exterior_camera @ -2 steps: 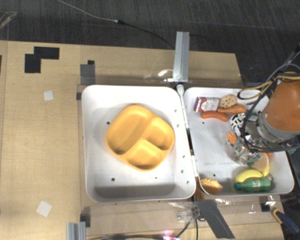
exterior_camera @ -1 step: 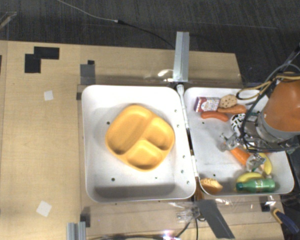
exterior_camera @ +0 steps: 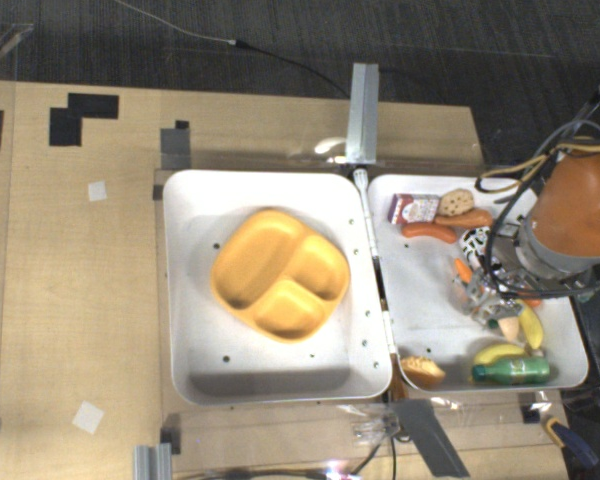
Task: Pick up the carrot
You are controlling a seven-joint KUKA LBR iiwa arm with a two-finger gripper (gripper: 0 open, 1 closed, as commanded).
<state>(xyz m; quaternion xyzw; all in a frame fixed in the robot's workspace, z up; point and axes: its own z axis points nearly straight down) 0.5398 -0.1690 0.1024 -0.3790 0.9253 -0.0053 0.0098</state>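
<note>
Low in the right bin (exterior_camera: 570, 368) sits the gripper (exterior_camera: 485, 303), under the grey arm (exterior_camera: 570, 218) with its orange band; how its claw stands cannot be told. Both white bins rest on a pale wooden bench (exterior_camera: 70, 298), with dark carpet (exterior_camera: 280, 18) beyond. A yellow divided plate (exterior_camera: 280, 273) fills the left bin (exterior_camera: 180, 368). The carrot (exterior_camera: 442, 230) lies near the right bin's far edge, its long axis running left to right, beside a cookie (exterior_camera: 457, 202).
</note>
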